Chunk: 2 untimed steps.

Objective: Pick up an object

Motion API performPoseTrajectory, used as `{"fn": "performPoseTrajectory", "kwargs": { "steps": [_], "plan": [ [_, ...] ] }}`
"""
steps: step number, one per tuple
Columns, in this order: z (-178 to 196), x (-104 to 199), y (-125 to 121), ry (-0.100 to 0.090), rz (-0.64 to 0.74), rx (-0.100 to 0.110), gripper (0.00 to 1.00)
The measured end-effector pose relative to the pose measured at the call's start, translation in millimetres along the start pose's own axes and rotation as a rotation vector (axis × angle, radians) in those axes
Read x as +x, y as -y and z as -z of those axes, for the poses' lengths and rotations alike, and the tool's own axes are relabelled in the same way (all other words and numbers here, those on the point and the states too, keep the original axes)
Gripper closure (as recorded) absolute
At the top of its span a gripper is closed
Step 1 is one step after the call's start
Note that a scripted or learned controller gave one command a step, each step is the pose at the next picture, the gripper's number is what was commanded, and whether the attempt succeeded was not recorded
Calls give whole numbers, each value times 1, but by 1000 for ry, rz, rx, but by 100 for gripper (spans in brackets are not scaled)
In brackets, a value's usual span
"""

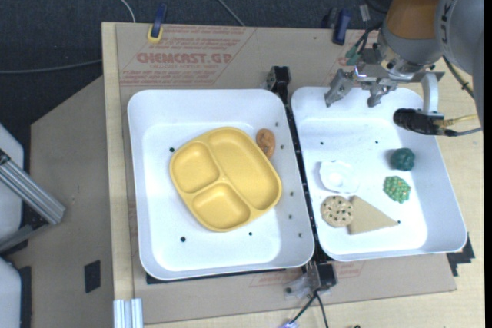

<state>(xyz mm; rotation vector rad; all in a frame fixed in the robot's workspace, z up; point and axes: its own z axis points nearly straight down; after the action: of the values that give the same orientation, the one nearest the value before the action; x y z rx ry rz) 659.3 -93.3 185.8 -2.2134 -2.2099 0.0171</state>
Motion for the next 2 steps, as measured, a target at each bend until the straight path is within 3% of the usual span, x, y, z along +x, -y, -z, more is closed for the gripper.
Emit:
{"fn": "performPoseTrajectory", "kwargs": {
  "steps": [1, 2],
  "plan": [
    [10, 0, -3, 1, 2, -16, 0],
    [-37, -8, 0, 2, 1, -13, 0]
  ]
}}
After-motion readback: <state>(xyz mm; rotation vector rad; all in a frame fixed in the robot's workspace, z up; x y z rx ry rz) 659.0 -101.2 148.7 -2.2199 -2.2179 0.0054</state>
